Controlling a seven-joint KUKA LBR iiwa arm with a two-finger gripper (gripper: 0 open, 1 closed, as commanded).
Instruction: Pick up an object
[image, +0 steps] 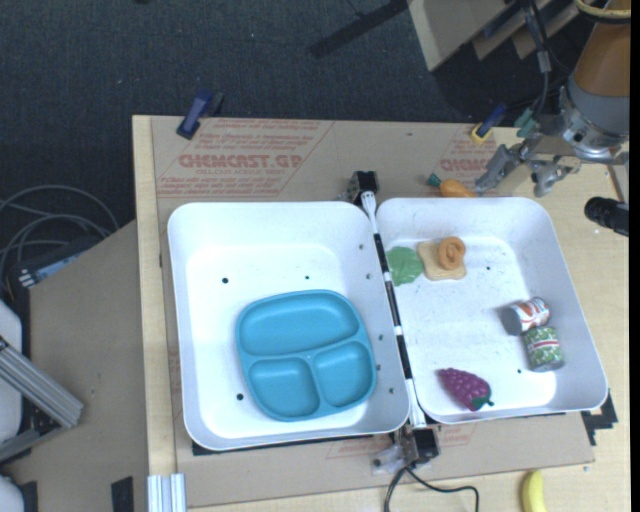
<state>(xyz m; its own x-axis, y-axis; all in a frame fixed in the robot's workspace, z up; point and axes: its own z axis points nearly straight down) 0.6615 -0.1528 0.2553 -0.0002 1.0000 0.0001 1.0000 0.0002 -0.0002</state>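
Off the bench at far left, loops of grey cable (50, 235) on the dark floor. On the board's back left corner, a blue clip (200, 113). Next, the left bin (182, 240), holding a blue divided tray (305, 352) that lies flat toward its front. At the seam between the bins, a black clamp (365, 185) at the back. In the right bin (575, 300), near the back left corner, a flat green piece (405, 265) touching a tan coiled pastry (443, 256); toward the front, a purple bunch of grapes (463, 387); by the right wall, a small grey and red can (528, 315) on its side, just beside a green and white can (545, 350). Behind the bin's back rim, a small orange item (452, 186) on the board. Above that rim, at the back right, hangs the gripper (515, 183), fingers spread apart with nothing between them, well apart from every object in the bin. On the bench's front edge, a yellow banana (533, 492).
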